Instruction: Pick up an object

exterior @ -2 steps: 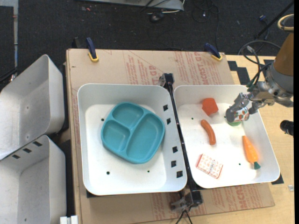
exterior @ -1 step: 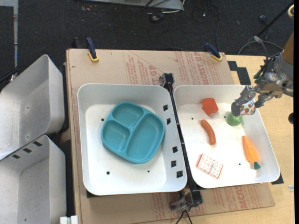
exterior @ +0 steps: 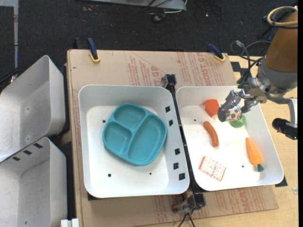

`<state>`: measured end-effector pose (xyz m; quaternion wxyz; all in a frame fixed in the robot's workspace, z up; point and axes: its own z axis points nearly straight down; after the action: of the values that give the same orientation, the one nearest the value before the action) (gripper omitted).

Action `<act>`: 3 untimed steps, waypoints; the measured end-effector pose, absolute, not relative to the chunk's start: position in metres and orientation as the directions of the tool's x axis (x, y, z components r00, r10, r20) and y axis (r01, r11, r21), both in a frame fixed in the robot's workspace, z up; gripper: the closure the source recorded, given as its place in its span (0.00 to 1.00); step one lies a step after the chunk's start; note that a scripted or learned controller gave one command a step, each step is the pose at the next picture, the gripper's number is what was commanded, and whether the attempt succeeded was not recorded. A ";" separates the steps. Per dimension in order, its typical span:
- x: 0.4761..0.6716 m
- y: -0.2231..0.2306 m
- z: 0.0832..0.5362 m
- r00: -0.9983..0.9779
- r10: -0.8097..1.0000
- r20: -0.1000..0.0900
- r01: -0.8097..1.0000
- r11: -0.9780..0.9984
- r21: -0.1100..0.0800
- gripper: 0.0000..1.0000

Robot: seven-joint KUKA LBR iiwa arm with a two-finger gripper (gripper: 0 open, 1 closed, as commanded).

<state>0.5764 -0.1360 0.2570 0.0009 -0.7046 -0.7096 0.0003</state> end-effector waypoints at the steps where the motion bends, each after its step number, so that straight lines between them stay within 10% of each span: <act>1: 0.568 -0.085 0.260 -0.008 1.000 0.002 1.000 0.008 -0.001 1.00; 3: 0.563 0.012 0.244 -0.008 1.000 0.002 1.000 0.008 -0.003 1.00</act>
<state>0.5633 0.0122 0.2436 0.0017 -0.7042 -0.7100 0.0003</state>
